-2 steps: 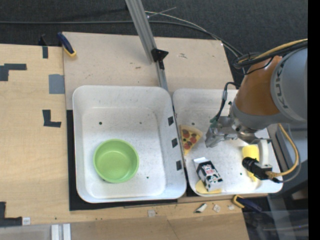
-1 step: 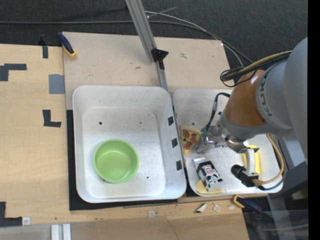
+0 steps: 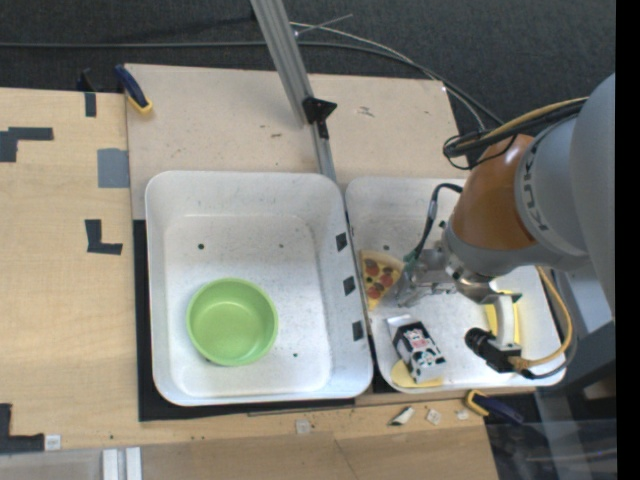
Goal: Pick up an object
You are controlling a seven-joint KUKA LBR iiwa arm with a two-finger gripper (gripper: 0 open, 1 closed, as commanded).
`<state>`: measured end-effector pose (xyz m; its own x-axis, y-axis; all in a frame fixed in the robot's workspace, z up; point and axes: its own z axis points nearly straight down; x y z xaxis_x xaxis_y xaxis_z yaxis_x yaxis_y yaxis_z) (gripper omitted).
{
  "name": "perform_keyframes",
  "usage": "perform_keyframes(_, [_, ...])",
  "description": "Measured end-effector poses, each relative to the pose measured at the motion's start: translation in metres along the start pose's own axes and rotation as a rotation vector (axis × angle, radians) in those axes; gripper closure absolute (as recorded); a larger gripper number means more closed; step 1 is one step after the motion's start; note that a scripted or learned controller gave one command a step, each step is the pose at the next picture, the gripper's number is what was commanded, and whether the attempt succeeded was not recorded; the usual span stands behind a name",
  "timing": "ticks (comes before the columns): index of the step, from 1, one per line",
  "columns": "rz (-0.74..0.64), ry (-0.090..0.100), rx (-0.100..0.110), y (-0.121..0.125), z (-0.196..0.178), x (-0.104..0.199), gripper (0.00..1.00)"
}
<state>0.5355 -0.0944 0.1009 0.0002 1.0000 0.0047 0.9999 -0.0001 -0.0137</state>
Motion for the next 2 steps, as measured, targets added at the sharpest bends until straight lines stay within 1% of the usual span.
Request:
perform_keyframes(1, [-0.001,-0.002,-0.012,-0.008,-0.058,0.005,1.00])
perform_keyframes(2, [0.000,-0.004,-0.016,-0.008,-0.119,-0.003,1.00])
